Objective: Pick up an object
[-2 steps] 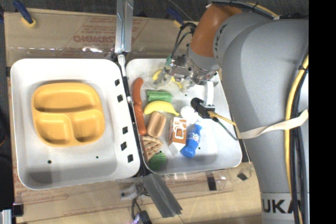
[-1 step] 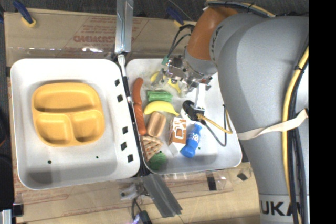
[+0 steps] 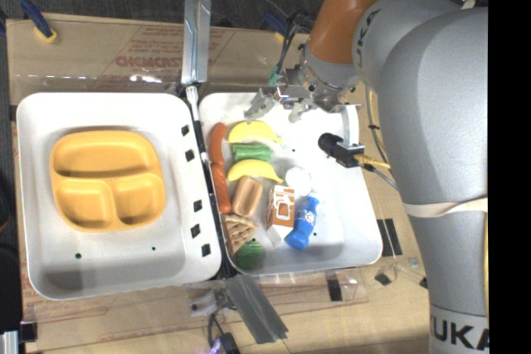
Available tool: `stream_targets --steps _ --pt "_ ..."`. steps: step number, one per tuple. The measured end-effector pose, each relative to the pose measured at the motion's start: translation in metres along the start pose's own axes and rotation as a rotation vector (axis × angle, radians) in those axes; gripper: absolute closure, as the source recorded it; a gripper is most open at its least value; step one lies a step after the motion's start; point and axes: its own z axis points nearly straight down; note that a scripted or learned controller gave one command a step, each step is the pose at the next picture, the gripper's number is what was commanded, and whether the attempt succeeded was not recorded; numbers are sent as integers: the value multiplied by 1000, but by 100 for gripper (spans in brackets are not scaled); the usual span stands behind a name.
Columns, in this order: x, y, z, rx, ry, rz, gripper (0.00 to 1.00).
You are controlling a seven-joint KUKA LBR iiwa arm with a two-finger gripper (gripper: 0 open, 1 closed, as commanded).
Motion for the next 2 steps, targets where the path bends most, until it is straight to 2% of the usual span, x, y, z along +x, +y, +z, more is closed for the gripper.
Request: stream_targets --steps 1,2 --pt "25 -21 74 9 2 -97 0" --pt "24 -19 61 5 1 -100 100"
